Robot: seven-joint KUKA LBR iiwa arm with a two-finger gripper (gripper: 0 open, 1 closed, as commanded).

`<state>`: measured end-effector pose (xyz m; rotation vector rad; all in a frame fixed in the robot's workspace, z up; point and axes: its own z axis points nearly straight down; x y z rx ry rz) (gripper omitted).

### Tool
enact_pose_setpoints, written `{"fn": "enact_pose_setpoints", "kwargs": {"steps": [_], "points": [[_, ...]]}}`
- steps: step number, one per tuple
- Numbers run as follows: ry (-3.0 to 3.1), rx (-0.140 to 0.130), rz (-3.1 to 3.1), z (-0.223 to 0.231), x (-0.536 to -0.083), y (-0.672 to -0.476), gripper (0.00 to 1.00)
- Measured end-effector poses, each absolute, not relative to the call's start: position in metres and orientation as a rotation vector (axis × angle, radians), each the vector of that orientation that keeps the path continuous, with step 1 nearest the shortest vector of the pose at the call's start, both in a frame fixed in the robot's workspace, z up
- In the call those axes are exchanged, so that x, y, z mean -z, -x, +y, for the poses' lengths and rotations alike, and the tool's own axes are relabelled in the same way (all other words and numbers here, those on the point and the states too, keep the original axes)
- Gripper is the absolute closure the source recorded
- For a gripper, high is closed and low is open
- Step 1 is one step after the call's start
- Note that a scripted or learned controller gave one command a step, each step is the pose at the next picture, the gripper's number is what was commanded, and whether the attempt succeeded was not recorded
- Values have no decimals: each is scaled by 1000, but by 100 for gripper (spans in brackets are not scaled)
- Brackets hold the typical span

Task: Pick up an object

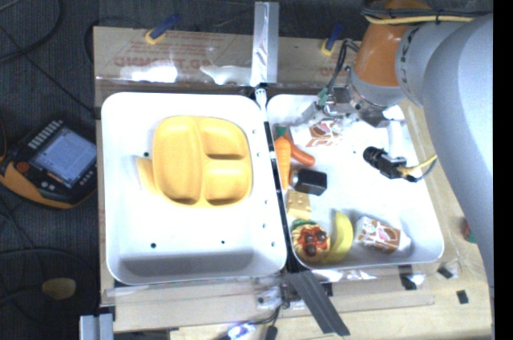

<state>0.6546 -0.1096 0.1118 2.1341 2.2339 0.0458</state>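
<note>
Carrot (283, 156) lengthwise along bin divider, tip down.

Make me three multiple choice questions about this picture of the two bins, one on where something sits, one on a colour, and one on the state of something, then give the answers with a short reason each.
1. Where does the yellow divided tray sit?
A. In the left bin
B. In the right bin
C. On the floor by the bench

2. What colour is the band above the arm's wrist?
A. Blue
B. Orange
C. Green

3. How does the banana lie?
A. Held up in the air
B. On the yellow tray
C. On the floor of the right bin, near its front edge

Answers:
1 A, the tray rests on the floor of the left bin.
2 B, the band by the wrist is orange against the grey arm.
3 C, the banana rests low in the right bin beside a small plate of toy food.
</note>
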Motion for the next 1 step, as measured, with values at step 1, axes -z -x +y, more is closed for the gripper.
{"fn": "enact_pose_setpoints", "kwargs": {"steps": [1], "points": [[-2203, 3, 2239, -119, -186, -632, 0]]}}
